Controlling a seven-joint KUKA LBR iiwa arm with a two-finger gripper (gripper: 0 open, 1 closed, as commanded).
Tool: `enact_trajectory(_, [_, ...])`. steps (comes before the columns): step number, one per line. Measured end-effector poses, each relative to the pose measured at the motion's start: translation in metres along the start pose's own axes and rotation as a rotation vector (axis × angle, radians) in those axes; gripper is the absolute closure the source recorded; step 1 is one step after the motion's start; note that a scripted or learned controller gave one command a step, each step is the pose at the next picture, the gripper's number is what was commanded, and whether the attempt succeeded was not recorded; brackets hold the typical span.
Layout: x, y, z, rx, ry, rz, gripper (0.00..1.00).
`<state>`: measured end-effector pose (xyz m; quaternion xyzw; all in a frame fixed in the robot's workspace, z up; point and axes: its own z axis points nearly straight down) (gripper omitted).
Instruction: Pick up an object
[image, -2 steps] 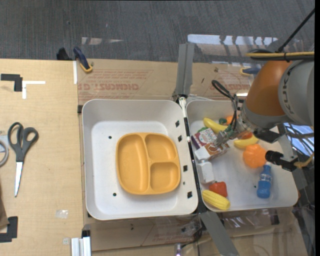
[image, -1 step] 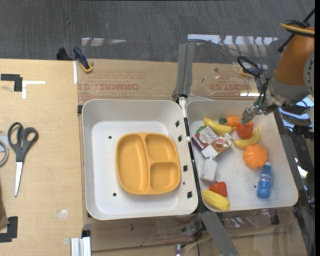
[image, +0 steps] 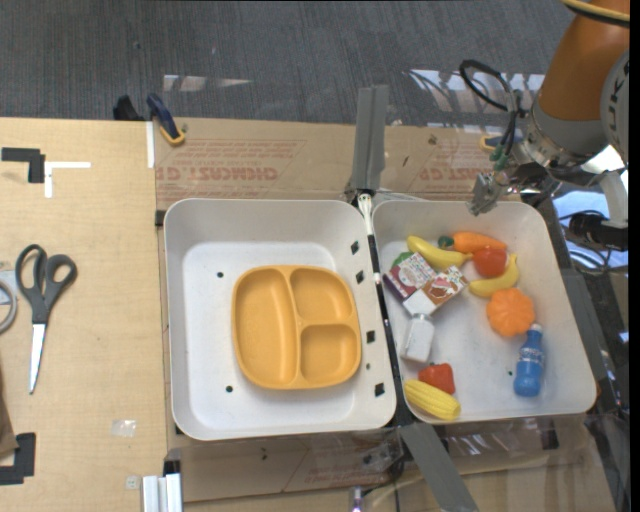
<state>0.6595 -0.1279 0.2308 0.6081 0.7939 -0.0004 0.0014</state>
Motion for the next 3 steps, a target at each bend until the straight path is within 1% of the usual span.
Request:
enact_trajectory(1, [0.000,0.000,0.000,0.001,0.000,0.000,0.00])
enact_trajectory(2, [-0.020,-0.013,0.118,-0.016,-0.010,-0.155,0.00])
enact_trajectory(3, [-0.017,-0.010,0.123,-0.023,-0.015,-0.082,0.00])
